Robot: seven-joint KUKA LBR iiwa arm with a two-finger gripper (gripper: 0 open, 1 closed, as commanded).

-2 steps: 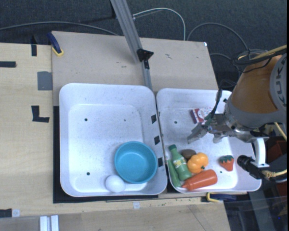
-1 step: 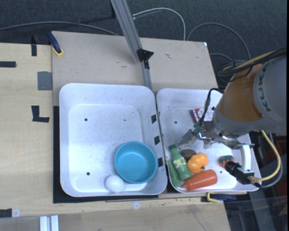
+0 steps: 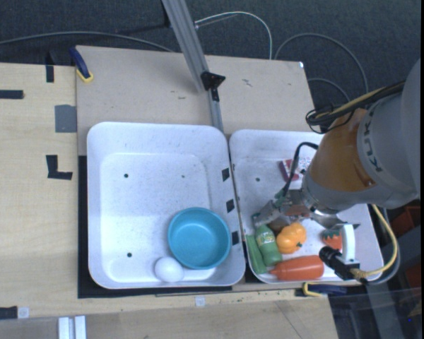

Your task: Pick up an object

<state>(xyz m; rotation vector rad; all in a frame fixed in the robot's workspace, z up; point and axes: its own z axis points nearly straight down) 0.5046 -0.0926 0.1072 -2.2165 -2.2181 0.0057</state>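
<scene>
A: Two shallow white bins sit side by side on a pale tabletop (image 3: pixel 148 97), seen from above at a slant. What is in the left bin (image 3: pixel 109 143)?

B: A round blue bowl (image 3: pixel 198 236) sits toward five o'clock in that bin, open side up. A small white ball (image 3: pixel 169 268) lies just beside it at the bowl's seven o'clock, near the bin's front wall.

A: And the right bin (image 3: pixel 258 150)?

B: Its things crowd the front, at about six o'clock. A green bottle-like object (image 3: pixel 266 245) lies toward the bin's seven o'clock corner. An orange fruit-shaped object (image 3: pixel 290 239) is just beside it at its three o'clock. A long red-orange object (image 3: pixel 297 268) lies along the front wall, just below both. A small red and white packet (image 3: pixel 290 167) lies apart from them, toward twelve o'clock.

A: Where is the arm?

B: The grey arm with its orange band (image 3: pixel 339 168) enters from three o'clock and bends down over the right bin. The claw (image 3: pixel 286 214) hangs low, just above the green and orange objects, at their twelve o'clock.

A: Is the claw grasping anything?

B: I cannot tell. The wrist hides its tips, and nothing is visibly held.
</scene>
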